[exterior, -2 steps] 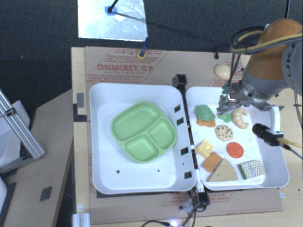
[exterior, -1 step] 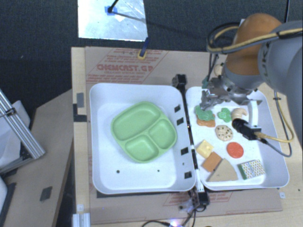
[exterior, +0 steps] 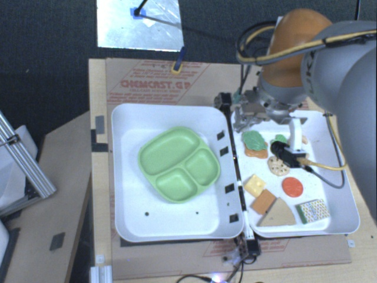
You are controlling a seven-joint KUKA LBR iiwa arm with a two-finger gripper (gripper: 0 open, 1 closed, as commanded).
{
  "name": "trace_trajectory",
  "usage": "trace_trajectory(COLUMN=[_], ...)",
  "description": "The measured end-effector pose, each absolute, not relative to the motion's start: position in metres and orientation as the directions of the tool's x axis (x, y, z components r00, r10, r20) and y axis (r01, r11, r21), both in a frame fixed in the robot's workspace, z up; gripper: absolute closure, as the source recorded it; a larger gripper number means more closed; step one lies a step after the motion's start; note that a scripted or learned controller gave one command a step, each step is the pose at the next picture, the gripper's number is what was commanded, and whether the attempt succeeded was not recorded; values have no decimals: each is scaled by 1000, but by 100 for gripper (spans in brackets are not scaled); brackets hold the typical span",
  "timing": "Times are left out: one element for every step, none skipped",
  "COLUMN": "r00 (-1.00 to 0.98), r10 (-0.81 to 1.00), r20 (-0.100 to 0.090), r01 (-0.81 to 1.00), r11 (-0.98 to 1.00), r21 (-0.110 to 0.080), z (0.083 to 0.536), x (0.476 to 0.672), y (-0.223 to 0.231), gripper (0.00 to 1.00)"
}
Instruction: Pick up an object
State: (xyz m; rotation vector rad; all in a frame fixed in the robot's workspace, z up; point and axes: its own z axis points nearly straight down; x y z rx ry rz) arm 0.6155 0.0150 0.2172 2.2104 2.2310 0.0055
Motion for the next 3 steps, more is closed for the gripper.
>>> trace_trajectory(r00=[-6, -7, 0], r10=[1000, 1000, 1000], r20=[0, 1, -1], r01=[1000, 1000, 1000], r11=[6, 7, 0], r21=[2, 4, 0], z=[218, 229, 231], x=[615, 629, 614], y=[15, 18, 14], gripper=[100, 100, 100])
